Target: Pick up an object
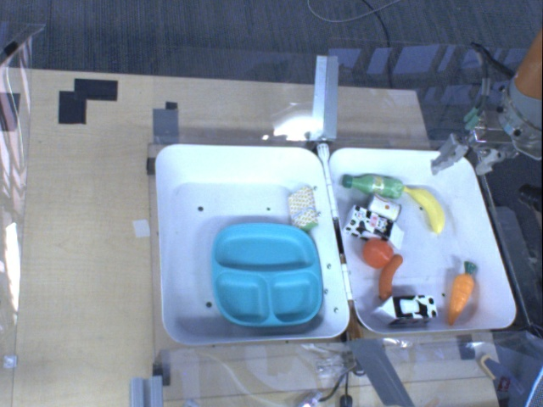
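The right white bin holds a green plastic bottle touching a yellow banana, with a black-and-white cow-patterned box, a red tomato, an orange sausage, a second cow-patterned toy and an orange carrot. The two-finger gripper hangs spread and unladen over the bin's far right corner. The left white bin holds a blue divided plastic tray and a patterned pouch.

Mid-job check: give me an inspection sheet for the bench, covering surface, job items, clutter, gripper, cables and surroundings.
Surface: wooden bench bearing left bin and right bin.
Job's things: right bin holds green bottle, banana, carrot, red sausage, red ball, two cow-patterned boxes.
Clutter: blue divided tray and patterned pouch in left bin.
Gripper: gripper above the right bin's far right corner, holding nothing visible.
Cables: black cable on the floor.
Surroundings: dark carpet.
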### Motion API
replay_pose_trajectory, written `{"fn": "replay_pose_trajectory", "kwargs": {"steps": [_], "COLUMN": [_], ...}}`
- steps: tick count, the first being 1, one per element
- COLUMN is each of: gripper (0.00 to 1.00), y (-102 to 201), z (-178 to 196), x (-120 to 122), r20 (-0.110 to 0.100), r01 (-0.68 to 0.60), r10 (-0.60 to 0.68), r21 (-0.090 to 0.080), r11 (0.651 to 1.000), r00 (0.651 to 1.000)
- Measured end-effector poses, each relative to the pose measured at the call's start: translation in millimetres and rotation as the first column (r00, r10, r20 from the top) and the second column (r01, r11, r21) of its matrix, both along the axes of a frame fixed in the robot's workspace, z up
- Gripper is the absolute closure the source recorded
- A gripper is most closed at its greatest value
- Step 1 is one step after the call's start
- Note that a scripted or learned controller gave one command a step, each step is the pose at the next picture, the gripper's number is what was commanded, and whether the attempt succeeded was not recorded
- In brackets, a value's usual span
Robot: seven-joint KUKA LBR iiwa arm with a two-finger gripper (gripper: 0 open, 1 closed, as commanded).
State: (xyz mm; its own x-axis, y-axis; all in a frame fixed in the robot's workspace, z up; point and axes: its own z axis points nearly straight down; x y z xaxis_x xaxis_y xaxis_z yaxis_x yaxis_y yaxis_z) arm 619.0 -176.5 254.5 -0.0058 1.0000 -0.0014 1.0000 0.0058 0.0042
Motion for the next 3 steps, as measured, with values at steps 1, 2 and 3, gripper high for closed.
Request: {"fn": "replay_pose_trajectory", "kwargs": {"steps": [1,2,3], "gripper": [0.0,0.0,1.0], "y": [19.8,-28.7,-27.1], "z": [-93.2,-166.3,-152.4], "x": [2.9,9.7,13.1], "r20": [-0.001,0.005,0.014], "r01": [-0.037,-0.061,-0.064], "r10": [0.037,0.061,0.064], "r21": [0.0,-0.001,-0.002], "r11": [0.999,0.998,0.998], "r00": [0.999,0.998,0.998]}}
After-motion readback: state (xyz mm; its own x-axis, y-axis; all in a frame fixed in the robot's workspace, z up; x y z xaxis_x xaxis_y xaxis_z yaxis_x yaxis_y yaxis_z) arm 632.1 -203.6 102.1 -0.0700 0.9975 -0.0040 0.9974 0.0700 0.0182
